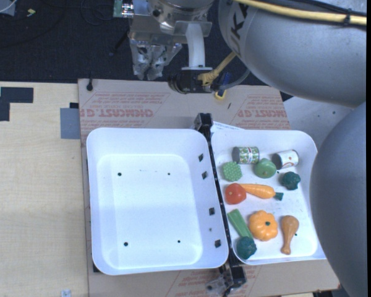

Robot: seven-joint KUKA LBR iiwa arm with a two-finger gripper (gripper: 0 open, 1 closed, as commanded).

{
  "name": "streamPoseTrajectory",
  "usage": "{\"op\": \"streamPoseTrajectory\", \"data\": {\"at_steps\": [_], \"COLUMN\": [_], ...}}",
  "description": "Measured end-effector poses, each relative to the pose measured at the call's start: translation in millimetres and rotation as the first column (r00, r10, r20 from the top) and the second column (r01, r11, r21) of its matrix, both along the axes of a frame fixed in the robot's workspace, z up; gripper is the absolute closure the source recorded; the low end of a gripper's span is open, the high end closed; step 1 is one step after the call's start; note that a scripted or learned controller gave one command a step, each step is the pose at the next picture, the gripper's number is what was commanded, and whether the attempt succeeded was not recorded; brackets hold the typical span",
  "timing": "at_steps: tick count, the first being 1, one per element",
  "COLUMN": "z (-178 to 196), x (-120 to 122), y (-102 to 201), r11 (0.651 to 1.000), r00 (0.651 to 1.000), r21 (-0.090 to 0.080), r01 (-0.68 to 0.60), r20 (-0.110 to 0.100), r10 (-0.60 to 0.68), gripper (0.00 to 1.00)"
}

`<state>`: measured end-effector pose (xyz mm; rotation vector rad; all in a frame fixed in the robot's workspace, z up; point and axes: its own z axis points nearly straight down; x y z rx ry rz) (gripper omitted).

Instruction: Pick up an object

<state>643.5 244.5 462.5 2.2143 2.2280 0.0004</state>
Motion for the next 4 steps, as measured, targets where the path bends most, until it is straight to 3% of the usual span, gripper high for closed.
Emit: {"op": "streamPoseTrajectory", "data": {"at_steps": [2, 4], "z": [78, 75], "x": [0, 0], "y": [0, -131], "r11": [1.000, 1.000], "r00": [1.000, 1.000], "r21": [0.000, -0.002], "r01": [0.000, 0.012], "r20": [0.000, -0.006], "r10": [0.000, -0.012], "gripper": [1.00, 1.00]}}
